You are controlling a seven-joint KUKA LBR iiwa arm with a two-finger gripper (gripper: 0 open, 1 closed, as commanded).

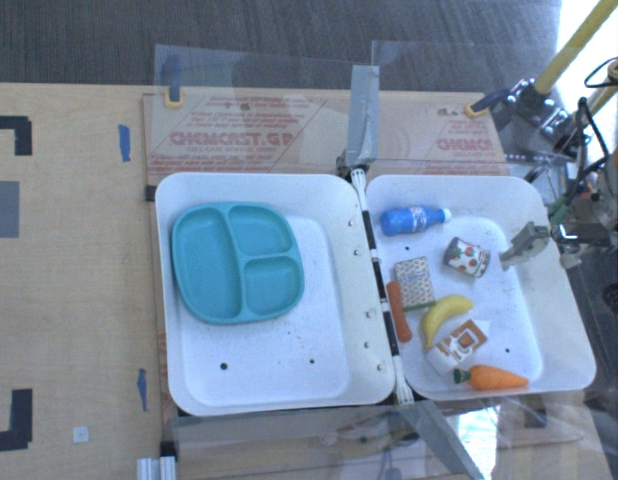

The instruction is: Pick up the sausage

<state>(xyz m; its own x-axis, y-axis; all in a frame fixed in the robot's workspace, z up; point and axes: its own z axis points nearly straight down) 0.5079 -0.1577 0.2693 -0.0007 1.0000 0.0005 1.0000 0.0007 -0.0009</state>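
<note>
Looking down, the gripper (529, 243) is small and blurred at the right bin's (564, 358) right edge; I cannot tell its finger state. The sausage (397, 311), slim, reddish-orange, lies by that bin's left wall, just beside the banana (444, 316).

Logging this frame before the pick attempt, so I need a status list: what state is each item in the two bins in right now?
sausage: lying flat, right bin's left edge
blue bottle: on its side
banana: lying flat
carrot: lying flat, near front wall
teal divided plate: right way up, left bin
end effector: above right bin, holding nothing visible
</note>
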